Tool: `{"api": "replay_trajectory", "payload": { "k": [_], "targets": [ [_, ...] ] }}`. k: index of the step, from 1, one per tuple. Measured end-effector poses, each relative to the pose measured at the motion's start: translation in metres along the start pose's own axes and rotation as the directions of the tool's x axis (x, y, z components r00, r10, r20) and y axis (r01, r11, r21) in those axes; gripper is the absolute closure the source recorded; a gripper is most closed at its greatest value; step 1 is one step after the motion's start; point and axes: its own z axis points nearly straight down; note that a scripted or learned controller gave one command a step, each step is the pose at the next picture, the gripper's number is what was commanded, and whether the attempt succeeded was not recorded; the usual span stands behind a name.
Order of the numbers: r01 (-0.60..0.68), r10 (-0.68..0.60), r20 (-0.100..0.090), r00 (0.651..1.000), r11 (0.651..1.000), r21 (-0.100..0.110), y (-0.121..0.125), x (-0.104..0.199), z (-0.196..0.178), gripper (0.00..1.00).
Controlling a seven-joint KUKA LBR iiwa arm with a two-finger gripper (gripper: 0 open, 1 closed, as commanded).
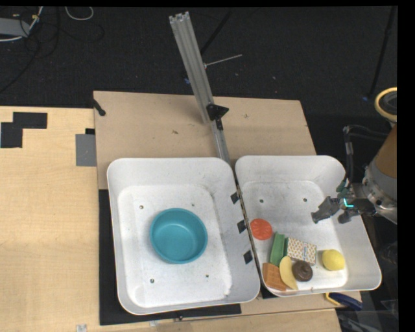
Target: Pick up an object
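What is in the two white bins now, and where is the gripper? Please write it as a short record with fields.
left bin: one round teal bowl, upright
right bin: small items grouped at the near edge
items: round orange-red piece, green block, patterned packet, yellow ball, dark brown ring
gripper: above the right bin's right side, apart from the items
held: nothing seen between the fingers

Robotics lab bench
Two white bins (220,170) on plywood, aluminium strut (194,65), loose cables (39,19), dark floor
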Motion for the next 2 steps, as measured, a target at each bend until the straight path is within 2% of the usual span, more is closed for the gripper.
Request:
{"api": "replay_trajectory", "payload": {
  "k": [1,2],
  "targets": [
    [0.000,0.000,0.000,1.000,1.000,0.000,0.000,0.000,0.000,0.00],
    [0.000,0.000,-0.001,1.000,1.000,0.005,0.004,-0.006,0.059,0.00]
  ]
}}
